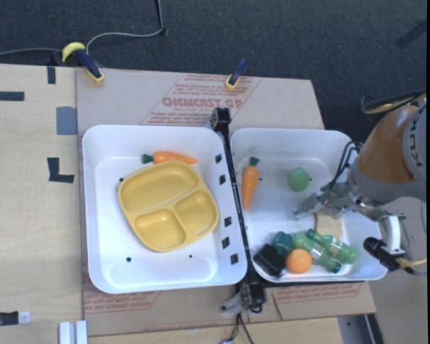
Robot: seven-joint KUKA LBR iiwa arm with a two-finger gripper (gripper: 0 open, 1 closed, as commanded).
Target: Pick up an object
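Note:
My gripper (321, 203) hangs low in the right bin (287, 140), on its right side. Its fingers are spread open with nothing between them. Just below it lies a pale tan slice (329, 226). A green ball (298, 179) rests up and to the left of the gripper. A small carrot (249, 181) lies by the bin's left wall. Along the front wall sit a green bottle (324, 247), an orange ball (299, 261) and a black block (269, 260).
The left bin (100, 192) holds a yellow divided plate (168, 205) with a second carrot (170, 158) behind it. A black divider with clips (228, 185) runs between the bins. The arm's orange band (387, 153) stands over the right bin's right edge.

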